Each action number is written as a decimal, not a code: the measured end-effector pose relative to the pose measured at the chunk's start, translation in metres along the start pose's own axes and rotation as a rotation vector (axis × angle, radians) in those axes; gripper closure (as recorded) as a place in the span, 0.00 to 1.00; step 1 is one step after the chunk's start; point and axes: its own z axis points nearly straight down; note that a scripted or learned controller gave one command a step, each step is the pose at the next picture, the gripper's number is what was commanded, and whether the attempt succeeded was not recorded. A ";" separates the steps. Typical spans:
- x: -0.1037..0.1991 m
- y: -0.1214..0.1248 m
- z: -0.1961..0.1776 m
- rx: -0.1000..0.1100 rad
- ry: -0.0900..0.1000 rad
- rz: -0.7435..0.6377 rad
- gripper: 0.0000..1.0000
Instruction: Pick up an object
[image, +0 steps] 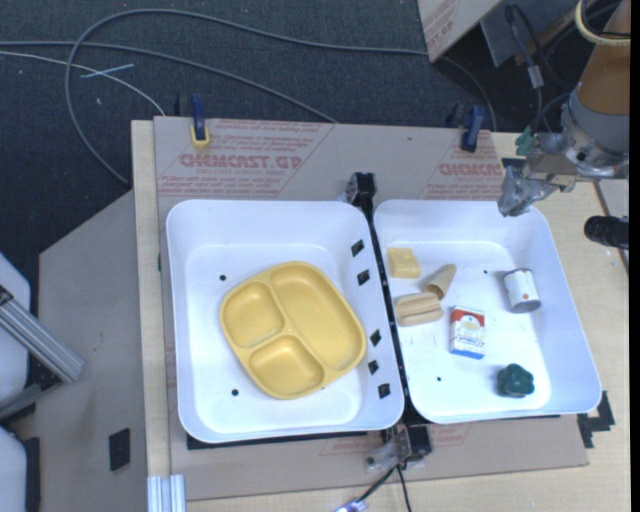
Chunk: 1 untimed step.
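My gripper (513, 200) hangs above the far right corner of the right bin (560, 250), with nothing visibly between its fingers. In that bin lie a yellow cheese-like block (404, 262), a tan cone (440, 278), a tan bread-like roll (417, 309), a small silver can (520, 290) on its side, a red and white carton (468, 332) and a dark green lump (516, 380). All of them sit below and to the left of the gripper, apart from it.
The left bin (190, 300) holds a yellow tray (291, 328) with three compartments. A black divider with clips (372, 290) runs between the bins. Blue clamps (200, 120) (472, 126) hold the board at the far edge. Cables lie on the dark floor beyond.
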 end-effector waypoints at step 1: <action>0.049 -0.023 0.017 0.002 0.000 0.000 1.00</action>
